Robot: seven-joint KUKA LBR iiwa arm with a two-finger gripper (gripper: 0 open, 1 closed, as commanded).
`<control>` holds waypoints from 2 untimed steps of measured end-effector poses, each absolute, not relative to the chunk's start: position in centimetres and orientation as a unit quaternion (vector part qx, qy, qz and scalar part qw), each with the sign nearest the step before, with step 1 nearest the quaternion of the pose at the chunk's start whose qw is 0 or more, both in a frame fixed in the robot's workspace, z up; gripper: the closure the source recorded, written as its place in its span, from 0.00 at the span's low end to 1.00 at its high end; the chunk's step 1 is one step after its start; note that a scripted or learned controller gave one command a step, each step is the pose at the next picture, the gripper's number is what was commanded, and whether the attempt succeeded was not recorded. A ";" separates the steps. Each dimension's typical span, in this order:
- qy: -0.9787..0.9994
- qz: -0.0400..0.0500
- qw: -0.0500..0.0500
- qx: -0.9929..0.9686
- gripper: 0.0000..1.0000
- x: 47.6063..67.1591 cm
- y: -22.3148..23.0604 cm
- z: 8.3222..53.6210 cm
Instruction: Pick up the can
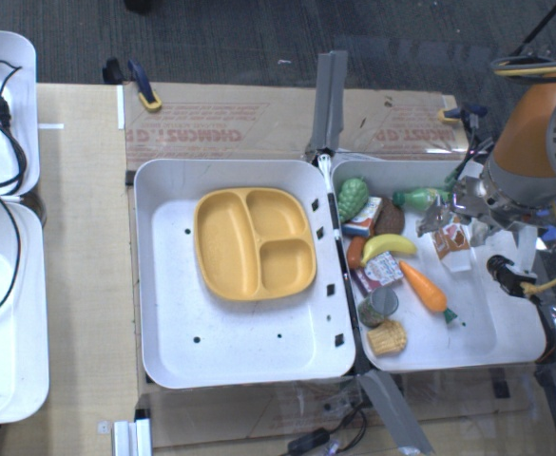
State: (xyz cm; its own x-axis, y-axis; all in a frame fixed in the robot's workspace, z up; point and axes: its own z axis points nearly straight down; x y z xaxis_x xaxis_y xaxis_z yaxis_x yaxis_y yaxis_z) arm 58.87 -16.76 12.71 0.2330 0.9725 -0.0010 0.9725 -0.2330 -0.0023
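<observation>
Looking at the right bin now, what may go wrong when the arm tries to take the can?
1. The can lies crowded: the corn cob, a small packet and the carrot sit close around it, so the jaws may hit or grab a neighbour.
2. The can is near the bin wall, leaving little room on that side.
3. The gripper is over other items, far from the can.

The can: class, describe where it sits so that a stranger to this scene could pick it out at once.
Find the right-hand white bin, the one crowded with toy food. Look to its near left part, below the banana and left of the carrot. The can lies just above the corn cob: a small grey metal cylinder, the only dull metallic piece among brightly coloured foods.
</observation>
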 end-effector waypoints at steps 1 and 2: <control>-0.620 0.002 0.000 -0.784 1.00 58.9 -16.8 13.6; -0.620 0.002 0.000 -0.784 0.00 58.9 -16.8 13.6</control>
